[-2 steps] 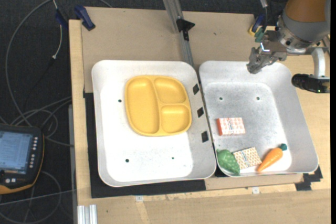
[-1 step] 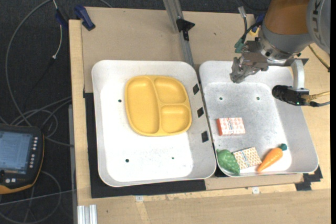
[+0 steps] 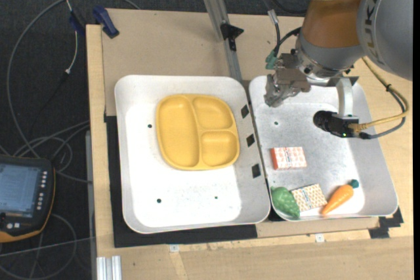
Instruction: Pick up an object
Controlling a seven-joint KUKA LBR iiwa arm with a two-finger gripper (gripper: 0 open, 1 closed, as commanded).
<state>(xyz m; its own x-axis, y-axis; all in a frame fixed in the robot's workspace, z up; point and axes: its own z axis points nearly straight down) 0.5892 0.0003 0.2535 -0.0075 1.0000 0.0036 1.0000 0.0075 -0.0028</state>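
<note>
My gripper (image 3: 278, 92) hangs over the far left part of the right bin (image 3: 367, 160), with nothing visible between its fingers. Well in front of it, a small red-and-white box (image 3: 289, 157) lies mid-bin. Along the near edge sit a green vegetable (image 3: 285, 200), a patterned tan packet (image 3: 308, 197) and an orange carrot (image 3: 339, 199). The orange band and grey arm fill the upper right above the gripper.
A yellow three-compartment plate (image 3: 197, 131) rests in the left bin (image 3: 138, 160). A metal pole (image 3: 213, 3) rises behind the gap between the bins. A black camera unit (image 3: 335, 123) juts from the wrist over the right bin. Cables trail off the bench's left side.
</note>
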